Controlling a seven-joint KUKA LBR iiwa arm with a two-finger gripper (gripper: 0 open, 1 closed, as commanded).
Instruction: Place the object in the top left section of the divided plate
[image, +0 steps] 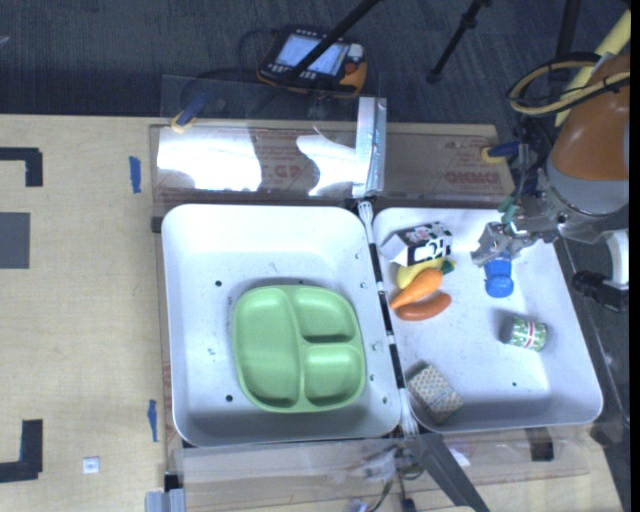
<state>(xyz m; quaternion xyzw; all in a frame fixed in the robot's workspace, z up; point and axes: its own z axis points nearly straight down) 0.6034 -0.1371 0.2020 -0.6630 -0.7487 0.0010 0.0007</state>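
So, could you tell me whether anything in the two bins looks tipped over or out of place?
The small can in the right bin lies on its side rather than upright. The green divided plate sits flat in the left bin. Nothing looks spilled or damaged.

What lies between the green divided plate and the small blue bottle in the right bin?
In the camera view, between the green divided plate and the blue bottle lie the bins' adjoining rims and an orange toy carrot.

green divided plate (298, 347) in left bin (190, 300), hand (497, 243) over right bin (570, 330)
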